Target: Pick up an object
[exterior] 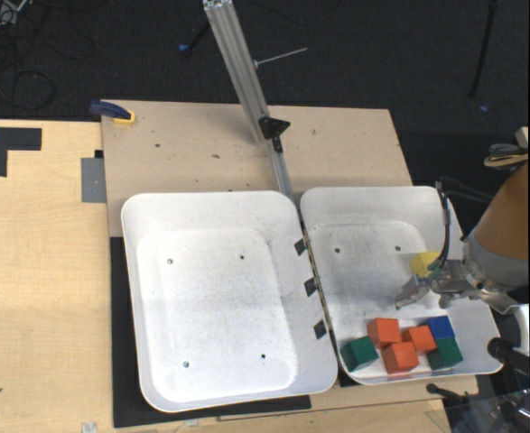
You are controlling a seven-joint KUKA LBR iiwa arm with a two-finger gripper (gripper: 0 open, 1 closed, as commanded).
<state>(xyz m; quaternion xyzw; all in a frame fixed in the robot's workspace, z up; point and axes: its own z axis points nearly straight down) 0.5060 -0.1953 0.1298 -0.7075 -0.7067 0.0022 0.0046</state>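
I'm seeing open floor lying across the left bin (210, 305) and the right bin's (364, 233) far half; blocks (407, 341) are crowding its near-right corner.

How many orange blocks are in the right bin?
3, clustered near the bin's front edge: one at the cluster's left, one right of it, one in front. Neighbouring blocks could hide more.
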